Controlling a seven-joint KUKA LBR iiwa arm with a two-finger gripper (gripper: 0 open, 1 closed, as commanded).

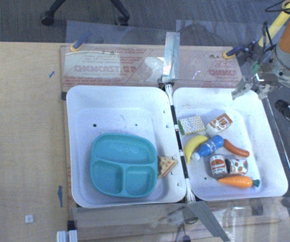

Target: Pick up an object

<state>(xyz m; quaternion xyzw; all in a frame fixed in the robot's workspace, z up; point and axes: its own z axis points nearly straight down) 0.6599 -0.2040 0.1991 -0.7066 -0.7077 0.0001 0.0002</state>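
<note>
Arm [286, 54] cut off at right edge, jaws indistinct.

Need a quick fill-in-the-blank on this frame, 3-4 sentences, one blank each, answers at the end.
1. The teal divided plate lies in the ___ bin.
2. The toy carrot lies in the right bin near its ___ edge.
3. The blue bottle lies against the yellow ___.
4. The gripper hovers over the right bin's ___ right corner.

Answers: left; front; banana; far
</note>
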